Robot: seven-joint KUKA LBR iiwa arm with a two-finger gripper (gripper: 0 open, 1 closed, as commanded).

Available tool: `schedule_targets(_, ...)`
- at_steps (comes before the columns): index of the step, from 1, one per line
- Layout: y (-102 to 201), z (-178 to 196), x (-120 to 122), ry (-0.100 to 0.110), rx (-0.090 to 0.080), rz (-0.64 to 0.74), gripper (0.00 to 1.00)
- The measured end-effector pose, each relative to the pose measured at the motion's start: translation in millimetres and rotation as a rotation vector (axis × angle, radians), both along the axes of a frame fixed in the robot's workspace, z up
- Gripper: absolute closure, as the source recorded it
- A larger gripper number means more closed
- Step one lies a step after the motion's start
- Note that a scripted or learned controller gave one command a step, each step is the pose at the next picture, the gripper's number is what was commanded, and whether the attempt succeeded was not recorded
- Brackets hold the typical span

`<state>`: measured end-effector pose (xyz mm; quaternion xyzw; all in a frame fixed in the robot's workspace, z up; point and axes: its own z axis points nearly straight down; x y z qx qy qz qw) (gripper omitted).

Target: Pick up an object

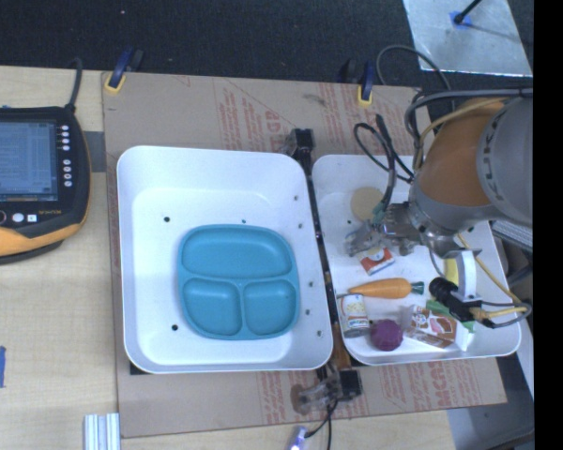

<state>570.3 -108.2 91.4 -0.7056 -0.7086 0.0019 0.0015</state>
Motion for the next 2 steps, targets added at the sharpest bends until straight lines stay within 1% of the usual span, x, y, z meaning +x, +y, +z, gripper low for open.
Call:
schedule_targets(1, -1, 10, 0, 0.002, -0.002, 0.003, 1.00)
schedule_targets(2, 71, 101, 12, -0.003, 0.001, 0.001, 1.00)
